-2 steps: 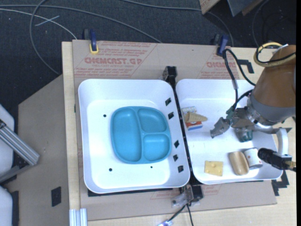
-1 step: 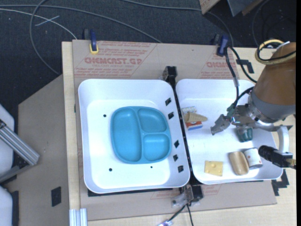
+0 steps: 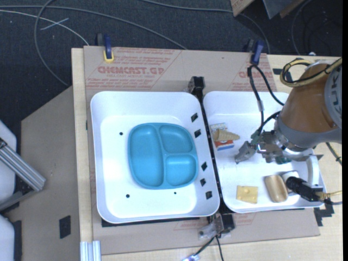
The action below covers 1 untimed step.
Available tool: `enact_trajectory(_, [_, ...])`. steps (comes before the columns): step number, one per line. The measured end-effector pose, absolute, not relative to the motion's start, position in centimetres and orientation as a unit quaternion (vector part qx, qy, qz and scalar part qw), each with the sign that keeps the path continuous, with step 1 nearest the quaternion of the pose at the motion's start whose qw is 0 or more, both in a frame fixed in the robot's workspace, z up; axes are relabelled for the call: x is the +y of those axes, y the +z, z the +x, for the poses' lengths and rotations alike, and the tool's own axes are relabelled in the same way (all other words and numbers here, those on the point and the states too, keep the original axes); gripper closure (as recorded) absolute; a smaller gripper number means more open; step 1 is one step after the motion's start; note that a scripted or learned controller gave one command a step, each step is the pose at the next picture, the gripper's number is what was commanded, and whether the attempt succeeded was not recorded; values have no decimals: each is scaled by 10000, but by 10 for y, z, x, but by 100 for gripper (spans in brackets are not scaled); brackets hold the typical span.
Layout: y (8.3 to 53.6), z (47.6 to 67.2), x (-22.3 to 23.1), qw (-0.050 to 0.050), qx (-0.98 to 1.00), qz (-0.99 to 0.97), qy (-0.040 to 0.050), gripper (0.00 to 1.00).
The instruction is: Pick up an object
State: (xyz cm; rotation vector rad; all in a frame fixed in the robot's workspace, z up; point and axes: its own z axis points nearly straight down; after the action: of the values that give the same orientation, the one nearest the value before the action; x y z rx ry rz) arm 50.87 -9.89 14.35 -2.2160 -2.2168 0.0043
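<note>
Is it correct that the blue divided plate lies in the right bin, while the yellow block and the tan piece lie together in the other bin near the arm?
Not quite. The camera view shows the blue divided plate in the left bin, not the right one. The yellow block and the tan piece lie in the right bin, near the arm.

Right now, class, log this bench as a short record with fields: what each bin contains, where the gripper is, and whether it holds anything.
left bin: blue divided plate, lying flat
right bin: small packet, yellow cheese-like block, tan bread-like piece
gripper: low over the right bin, between the packet and the block
held: nothing seen between the fingers
</note>
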Motion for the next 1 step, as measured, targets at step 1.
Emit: enact_trajectory(1, [90, 507, -98, 38, -7069, -7073, 16, 0])
